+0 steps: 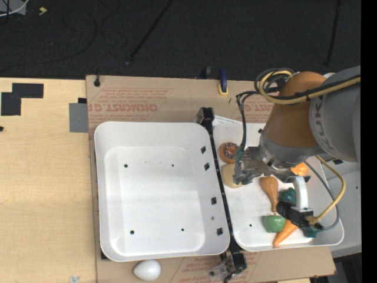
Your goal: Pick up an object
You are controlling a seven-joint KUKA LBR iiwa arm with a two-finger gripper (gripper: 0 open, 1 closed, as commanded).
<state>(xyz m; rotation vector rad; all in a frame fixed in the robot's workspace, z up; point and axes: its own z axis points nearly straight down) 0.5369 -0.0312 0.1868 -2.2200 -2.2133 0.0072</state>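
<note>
My gripper (pixel 240 173) reaches down into the right bin (pixel 250 229) near its left wall, above a pale tan round object (pixel 231 178). The arm's bulky wrist covers the fingers from above. Just behind the gripper lies a brown-orange round object (pixel 228 151). To its right lie a tan pear-shaped object (pixel 270 187), a green object (pixel 273 223), an orange carrot-like object (pixel 285 232), and a white and teal piece (pixel 297 194).
The left bin (pixel 154 187) lies beside the right one, parted by a black-clipped divider (pixel 215 178). A white egg-like object (pixel 146 270) rests on the cardboard in front of the left bin. Cables loop over the arm.
</note>
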